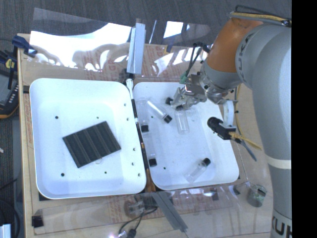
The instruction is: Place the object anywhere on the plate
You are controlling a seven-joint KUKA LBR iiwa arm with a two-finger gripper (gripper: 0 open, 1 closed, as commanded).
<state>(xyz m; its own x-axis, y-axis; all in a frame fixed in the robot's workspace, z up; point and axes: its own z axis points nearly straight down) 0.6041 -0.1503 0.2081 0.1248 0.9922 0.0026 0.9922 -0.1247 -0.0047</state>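
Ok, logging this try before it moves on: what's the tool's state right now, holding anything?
Tool: cannot be told; it sits over the right bin above the clear vials.

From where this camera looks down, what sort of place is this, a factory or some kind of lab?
Probably a robotics lab test bench rather than a factory. A grey arm reaches over two white bins; one holds a dark ribbed plate, the other small clear vials. Loose cables lie along the bench edge.
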